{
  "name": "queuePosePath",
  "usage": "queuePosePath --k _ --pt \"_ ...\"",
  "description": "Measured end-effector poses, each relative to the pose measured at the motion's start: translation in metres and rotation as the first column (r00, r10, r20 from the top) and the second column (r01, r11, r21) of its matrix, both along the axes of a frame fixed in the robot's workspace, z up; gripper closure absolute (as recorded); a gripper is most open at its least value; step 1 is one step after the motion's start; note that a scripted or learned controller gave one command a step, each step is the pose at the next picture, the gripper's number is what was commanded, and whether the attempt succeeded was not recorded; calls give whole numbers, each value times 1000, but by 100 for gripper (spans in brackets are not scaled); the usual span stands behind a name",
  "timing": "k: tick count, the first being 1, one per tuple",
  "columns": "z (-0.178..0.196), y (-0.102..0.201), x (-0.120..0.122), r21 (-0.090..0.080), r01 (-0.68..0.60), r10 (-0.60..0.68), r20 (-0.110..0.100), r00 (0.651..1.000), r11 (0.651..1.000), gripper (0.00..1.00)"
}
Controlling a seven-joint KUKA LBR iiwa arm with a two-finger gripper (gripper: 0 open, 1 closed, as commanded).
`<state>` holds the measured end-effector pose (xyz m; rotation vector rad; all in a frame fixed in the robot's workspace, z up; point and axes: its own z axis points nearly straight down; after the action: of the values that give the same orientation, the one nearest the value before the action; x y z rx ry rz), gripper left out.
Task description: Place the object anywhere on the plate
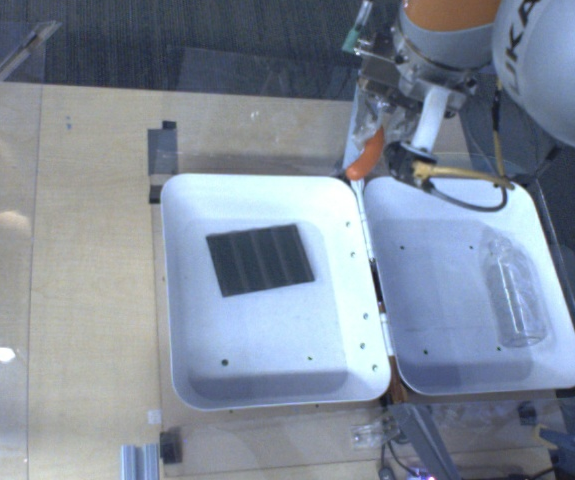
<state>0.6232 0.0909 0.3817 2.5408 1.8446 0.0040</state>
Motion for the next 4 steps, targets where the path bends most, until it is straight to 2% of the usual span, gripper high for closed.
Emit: queuePosePath --k 1,2,3,4 --pt "0 0 0 0 0 0 0 1000 1000 0" --pt "10 2 1 0 -10 10 4 1000 1000 100" --pt "21 4 2 -1 -20 20 9 1000 1000 100" --pt "55 4 46 0 -138 138 6 990 990 100"
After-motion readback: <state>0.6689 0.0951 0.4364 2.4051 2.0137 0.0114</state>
